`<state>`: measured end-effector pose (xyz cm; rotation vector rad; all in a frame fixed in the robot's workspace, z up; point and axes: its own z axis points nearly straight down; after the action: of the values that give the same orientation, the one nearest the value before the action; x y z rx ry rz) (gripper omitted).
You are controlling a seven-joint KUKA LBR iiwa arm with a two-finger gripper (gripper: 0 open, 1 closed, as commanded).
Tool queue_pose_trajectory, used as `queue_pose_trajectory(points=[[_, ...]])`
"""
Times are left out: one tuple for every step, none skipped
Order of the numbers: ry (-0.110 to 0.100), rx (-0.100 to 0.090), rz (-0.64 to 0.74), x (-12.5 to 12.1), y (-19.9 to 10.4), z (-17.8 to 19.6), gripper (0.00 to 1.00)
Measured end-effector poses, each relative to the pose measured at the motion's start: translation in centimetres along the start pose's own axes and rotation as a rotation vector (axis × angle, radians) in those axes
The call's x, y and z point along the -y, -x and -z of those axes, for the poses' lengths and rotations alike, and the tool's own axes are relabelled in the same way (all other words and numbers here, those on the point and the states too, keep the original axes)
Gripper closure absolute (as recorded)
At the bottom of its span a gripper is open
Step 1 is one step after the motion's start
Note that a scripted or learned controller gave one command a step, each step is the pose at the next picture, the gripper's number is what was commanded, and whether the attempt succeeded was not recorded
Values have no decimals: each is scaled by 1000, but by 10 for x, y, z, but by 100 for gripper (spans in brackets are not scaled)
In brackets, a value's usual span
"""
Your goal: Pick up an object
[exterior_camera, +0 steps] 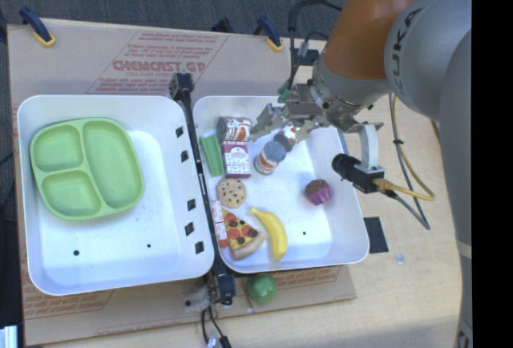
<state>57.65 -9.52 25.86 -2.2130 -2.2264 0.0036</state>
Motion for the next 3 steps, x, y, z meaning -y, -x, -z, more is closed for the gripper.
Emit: queue_pose_trajectory(points=[[8,3,-1,48,22,172,0],[0,0,1,100,-29,104,0],[-3,0,0,62,25,-58,0]])
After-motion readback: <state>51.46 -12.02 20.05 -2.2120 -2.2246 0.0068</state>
